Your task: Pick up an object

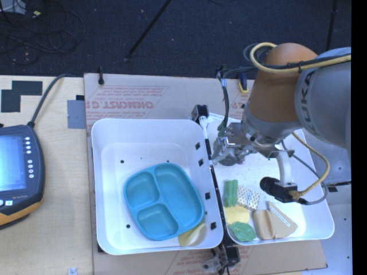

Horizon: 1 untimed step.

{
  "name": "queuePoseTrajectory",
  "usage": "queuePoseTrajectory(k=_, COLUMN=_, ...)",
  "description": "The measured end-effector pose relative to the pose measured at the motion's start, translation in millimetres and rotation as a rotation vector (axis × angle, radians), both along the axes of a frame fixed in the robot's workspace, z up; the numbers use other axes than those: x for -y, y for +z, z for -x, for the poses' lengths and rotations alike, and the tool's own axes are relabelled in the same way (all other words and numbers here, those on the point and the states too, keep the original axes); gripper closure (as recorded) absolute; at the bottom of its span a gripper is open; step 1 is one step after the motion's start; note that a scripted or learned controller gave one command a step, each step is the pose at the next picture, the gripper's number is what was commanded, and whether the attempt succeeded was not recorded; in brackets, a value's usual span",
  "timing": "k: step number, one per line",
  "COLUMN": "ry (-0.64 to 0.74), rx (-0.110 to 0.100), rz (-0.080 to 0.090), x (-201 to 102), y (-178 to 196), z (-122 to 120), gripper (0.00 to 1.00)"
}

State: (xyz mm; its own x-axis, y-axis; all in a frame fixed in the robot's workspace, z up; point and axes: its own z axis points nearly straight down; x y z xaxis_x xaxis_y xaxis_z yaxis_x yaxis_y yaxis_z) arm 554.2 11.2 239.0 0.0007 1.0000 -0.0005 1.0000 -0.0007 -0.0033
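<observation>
My gripper (227, 152) hangs low over the back left part of the right bin (321, 225), close to the wall between the two bins. The grey arm with its orange band (281, 90) covers much of that bin's back. In front of the gripper lie a green block (230, 192), a silver patterned packet (248, 197), a yellow piece (235, 214), a green lump (243, 232) and a tan block (263, 225). None of them touches the gripper.
The left bin (109, 153) holds a blue divided plate (163, 200) and a pale yellow item (192, 236) at its front right corner. A black part with a cable (276, 188) hangs from the arm over the right bin. A tablet-like pendant (17, 171) lies at far left.
</observation>
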Motion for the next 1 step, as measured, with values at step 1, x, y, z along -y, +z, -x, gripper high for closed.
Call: queuePoseTrajectory(k=1, ry=0.003, rx=-0.001, rz=-0.001, x=-45.0, y=-6.1, z=-8.0, gripper=1.0)
